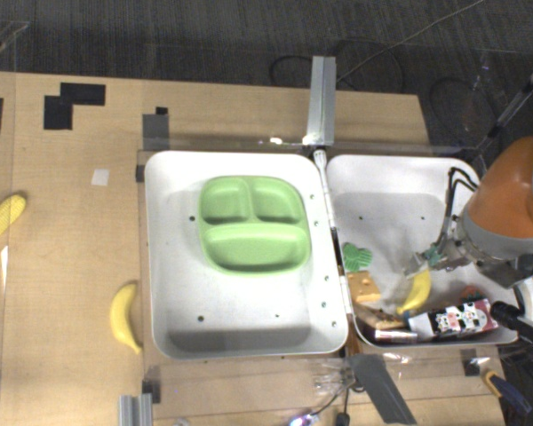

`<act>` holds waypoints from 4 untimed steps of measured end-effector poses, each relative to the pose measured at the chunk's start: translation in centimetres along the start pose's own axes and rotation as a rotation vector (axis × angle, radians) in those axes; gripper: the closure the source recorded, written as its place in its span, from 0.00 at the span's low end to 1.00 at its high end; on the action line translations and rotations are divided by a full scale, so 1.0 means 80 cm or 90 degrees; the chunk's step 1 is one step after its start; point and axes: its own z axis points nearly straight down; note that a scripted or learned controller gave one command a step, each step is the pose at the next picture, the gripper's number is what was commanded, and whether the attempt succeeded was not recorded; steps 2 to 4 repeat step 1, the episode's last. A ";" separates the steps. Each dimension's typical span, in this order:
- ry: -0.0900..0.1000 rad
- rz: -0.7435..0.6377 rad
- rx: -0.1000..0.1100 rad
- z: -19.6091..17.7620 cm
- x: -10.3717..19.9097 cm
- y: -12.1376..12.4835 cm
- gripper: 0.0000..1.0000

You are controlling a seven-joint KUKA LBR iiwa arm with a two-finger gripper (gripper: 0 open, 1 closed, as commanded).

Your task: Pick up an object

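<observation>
Two white bins side by side on a wooden bench. Left bin (173, 327) has a green divided tray (253, 223). Right bin (382, 193): arm low over its right side, gripper (431, 260) just above a yellow banana (415, 291). Near it a green toy (356, 258), brown block (364, 287), and dark patterned box (457, 318). On the bench left of the bins, a second banana (123, 316) and corn cob (0, 220).
</observation>
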 end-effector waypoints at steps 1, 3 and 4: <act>0.003 0.000 0.009 -0.134 0.037 0.047 1.00; 0.003 0.000 0.009 -0.134 0.037 0.047 1.00; 0.003 0.000 0.009 -0.134 0.037 0.047 1.00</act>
